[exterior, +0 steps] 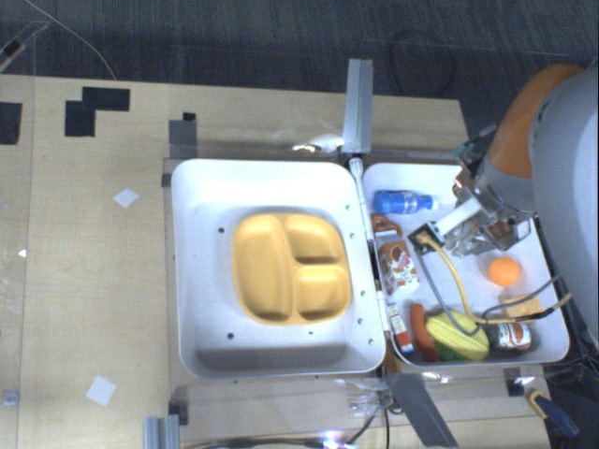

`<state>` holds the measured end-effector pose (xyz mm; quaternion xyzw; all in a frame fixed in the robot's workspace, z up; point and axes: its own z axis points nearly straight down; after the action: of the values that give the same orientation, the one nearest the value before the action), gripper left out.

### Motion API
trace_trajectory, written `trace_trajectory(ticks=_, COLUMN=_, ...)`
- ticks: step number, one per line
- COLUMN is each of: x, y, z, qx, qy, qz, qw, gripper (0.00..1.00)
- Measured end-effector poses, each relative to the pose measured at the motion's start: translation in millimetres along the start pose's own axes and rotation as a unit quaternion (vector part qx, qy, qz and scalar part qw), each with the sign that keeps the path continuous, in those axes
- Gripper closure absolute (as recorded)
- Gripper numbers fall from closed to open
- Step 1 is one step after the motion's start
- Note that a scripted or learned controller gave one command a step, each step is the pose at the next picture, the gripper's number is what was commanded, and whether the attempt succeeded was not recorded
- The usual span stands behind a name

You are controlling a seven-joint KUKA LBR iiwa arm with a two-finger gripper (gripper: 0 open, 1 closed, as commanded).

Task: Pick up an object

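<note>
We saw the hand (471,235) hanging low in the right bin (552,344) — whether it was open or closed, we couldn't tell. An orange ball (504,270) lay just beside it, loose and ungripped — the likeliest pick.

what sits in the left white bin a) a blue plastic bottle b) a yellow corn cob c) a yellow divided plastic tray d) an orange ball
c: the yellow divided plastic tray lies alone in the middle of the left white bin, while the blue plastic bottle, the orange ball and the yellow corn cob all lie in the right white bin.
</note>
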<state>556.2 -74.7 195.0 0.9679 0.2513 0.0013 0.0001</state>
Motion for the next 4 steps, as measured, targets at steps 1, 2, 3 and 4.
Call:
trace_trajectory(ticks=1, x=2, y=0, z=-10, qx=0.0, qy=0.001, qz=-0.005, qw=1.0, gripper=1.0)
trace_trajectory(ticks=2, x=-34, y=-44, z=-33, qx=0.0, qy=0.0, qz=-0.123, qw=0.9924, gripper=1.0)
trace_trajectory(ticks=3, x=-37, y=51, z=57, qx=0.002, qy=-0.003, qz=-0.205, qw=0.9788, gripper=1.0)
trace_trajectory(ticks=4, x=-34, y=51, z=55, qx=0.0, qy=-0.001, qz=-0.206, qw=0.9785, gripper=0.0)
